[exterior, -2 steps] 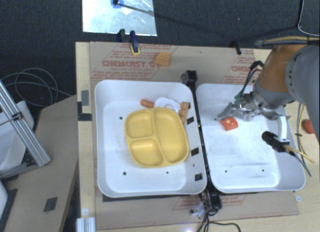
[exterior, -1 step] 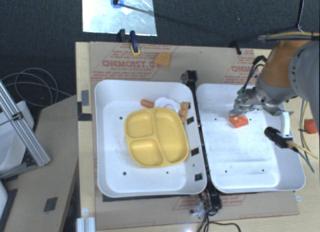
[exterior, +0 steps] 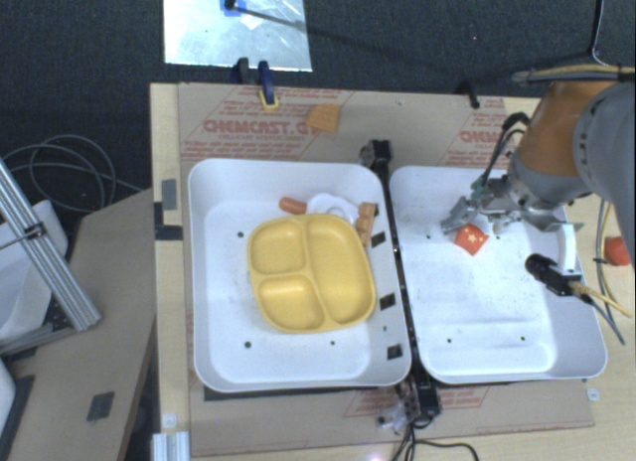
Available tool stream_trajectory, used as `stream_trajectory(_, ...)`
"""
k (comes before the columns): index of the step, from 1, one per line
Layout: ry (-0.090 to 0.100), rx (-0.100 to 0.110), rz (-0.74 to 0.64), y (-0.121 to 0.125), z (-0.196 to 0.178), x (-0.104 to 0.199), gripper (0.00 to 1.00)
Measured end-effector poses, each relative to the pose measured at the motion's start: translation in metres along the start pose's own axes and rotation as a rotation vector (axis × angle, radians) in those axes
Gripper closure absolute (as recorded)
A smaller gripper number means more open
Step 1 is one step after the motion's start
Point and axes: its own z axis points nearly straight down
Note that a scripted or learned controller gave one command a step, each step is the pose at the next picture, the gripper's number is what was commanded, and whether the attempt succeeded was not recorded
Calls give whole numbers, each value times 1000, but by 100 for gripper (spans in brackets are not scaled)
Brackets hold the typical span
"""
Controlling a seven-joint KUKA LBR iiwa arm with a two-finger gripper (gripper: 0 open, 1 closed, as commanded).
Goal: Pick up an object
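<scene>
The gripper [exterior: 467, 219] hung directly over the orange block [exterior: 471, 240] in the right bin [exterior: 497, 350]; its finger spacing couldn't be told, so centring before closing seemed wise.

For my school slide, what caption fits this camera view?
Robot gripper reaches toward an orange block in the right bin.

the grey arm with its orange band [exterior: 576, 141] runs off the right edge; a white object [exterior: 331, 206] lies partly hidden behind the yellow three-compartment plastic plate [exterior: 308, 272], its kind unclear
</scene>
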Motion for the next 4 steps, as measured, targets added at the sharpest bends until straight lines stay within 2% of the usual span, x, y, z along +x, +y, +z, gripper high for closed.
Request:
stream_trajectory(1, -4, 13, 2, 10, 18, -45, 0)
stream_trajectory(2, -4, 13, 1, -15, -21, -54, 0)
stream_trajectory(3, -3, 14, 0, -15, -19, -53, 0)
stream_trajectory(4, -7, 3, -3, 18, -107, -63, 0)
